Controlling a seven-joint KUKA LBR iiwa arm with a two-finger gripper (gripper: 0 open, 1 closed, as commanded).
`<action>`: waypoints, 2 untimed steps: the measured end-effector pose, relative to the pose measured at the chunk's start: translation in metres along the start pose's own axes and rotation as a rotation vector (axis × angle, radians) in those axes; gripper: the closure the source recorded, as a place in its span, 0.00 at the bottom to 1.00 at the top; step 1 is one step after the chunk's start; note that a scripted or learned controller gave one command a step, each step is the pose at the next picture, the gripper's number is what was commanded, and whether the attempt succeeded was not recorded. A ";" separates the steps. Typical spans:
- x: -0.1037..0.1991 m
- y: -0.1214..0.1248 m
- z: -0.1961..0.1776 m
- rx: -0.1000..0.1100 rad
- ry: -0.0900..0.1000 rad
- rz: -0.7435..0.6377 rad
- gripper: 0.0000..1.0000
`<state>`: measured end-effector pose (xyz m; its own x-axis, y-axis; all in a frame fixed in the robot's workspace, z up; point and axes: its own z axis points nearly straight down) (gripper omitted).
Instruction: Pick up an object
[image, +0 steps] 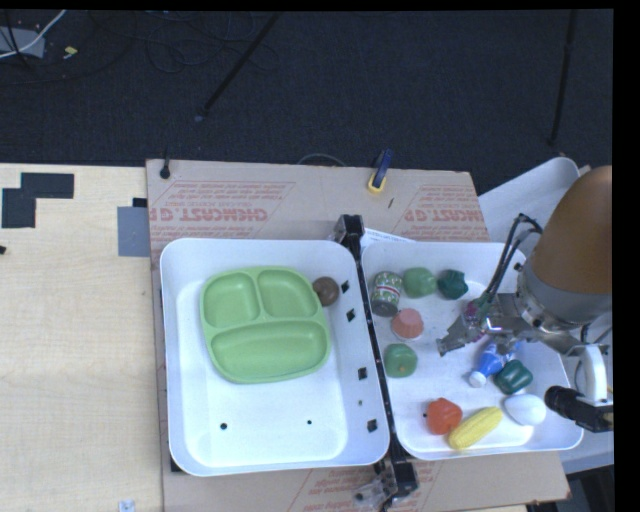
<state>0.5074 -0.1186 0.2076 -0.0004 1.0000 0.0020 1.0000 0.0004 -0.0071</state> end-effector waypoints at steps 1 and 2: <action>0.004 0.000 0.065 0.002 0.001 0.000 0.00; 0.006 0.000 0.118 -0.001 0.000 -0.001 0.00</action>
<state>0.5061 -0.1129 0.0896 -0.0011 1.0000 0.0022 1.0000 0.0011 -0.0065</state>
